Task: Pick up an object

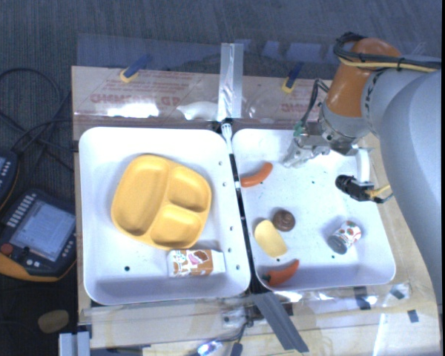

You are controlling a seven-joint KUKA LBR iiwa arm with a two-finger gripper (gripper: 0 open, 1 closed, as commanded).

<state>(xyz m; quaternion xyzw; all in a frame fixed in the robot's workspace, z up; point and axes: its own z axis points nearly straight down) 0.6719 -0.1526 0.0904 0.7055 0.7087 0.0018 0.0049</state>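
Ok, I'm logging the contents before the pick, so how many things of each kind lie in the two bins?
Sausages: 2
Yellow plate: 1
Carton: 1
Can: 1
Brown ball: 1
Pale yellow lump: 1
Total: 7

The yellow plate [162, 200] looks like smooth plastic with a soft shine. The white bin [100, 162] under it is smooth and a bit shiny too. Just below the plate, the little box [196, 262] looks like printed card. Right of the plate, the orange sausage [256, 174] looks like glossy plastic.
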